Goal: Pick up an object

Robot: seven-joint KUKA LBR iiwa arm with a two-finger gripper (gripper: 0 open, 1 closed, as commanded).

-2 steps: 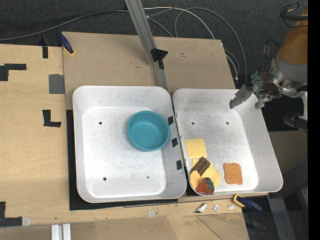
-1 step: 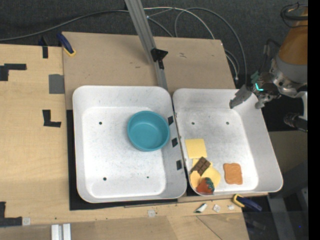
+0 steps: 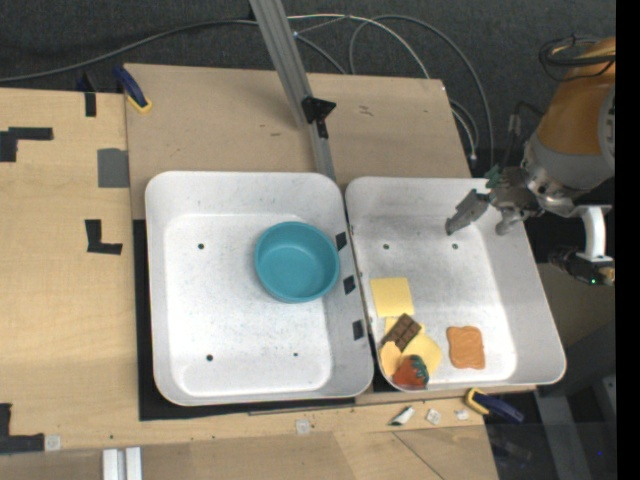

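Observation:
My gripper (image 3: 483, 218) hangs open over the far right part of the right bin (image 3: 520, 268), with nothing between its fingers. Well below it, near the bin's front, lie a yellow square block (image 3: 391, 295), a brown chocolate-like piece (image 3: 402, 331) on a yellow wedge (image 3: 424, 348), a red and green round item (image 3: 411, 371), and an orange toast-like slab (image 3: 465, 347). A blue bowl (image 3: 295, 260) sits upright in the left bin (image 3: 190, 298), far left of the gripper.
A grey metal pole (image 3: 290, 68) slants across the bench behind the bins. Cables (image 3: 400, 38) trail over the dark floor at the back. Blue and yellow clamps (image 3: 132, 88) grip the bench at the far left and at the front right (image 3: 487, 403).

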